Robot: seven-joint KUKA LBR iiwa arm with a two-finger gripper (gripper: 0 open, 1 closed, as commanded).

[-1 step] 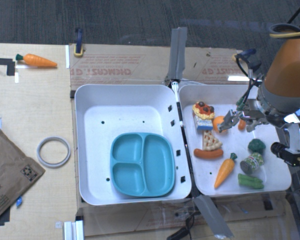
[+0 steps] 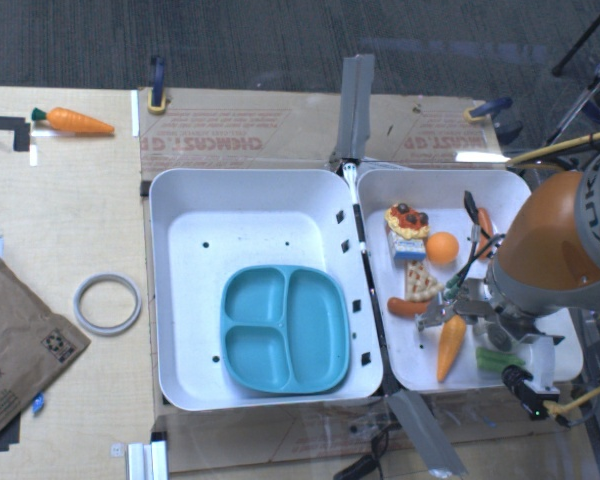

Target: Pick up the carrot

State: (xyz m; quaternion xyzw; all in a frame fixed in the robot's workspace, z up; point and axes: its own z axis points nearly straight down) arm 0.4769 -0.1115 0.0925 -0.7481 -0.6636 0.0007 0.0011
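Over the right-hand white bin (image 2: 540,368), the grey KUKA arm (image 2: 550,238) with its orange band bends down from the right edge, its gripper (image 2: 450,306) sitting low at the top end of the carrot (image 2: 449,346). The carrot lies on the bin floor near the front wall, pointing toward the front rim, its blunt end right at the gripper. How wide the jaws stand, and whether they have any hold on the carrot, cannot be told from this angle.

Just behind the gripper in the same bin are a slice of toy pizza (image 2: 418,281), a red sausage (image 2: 407,307), an orange ball (image 2: 442,248) and a small toy cake topped with berries (image 2: 408,222) resting on a blue block (image 2: 410,250). A green item (image 2: 496,360) lies near the arm's wrist.

The left bin (image 2: 180,268) holds a teal divided plate (image 2: 285,328). Out on the tabletop (image 2: 70,208) to the left, well apart from both bins, lie a second carrot (image 2: 75,121), a roll of tape (image 2: 107,302) and a brown cardboard box (image 2: 15,353).
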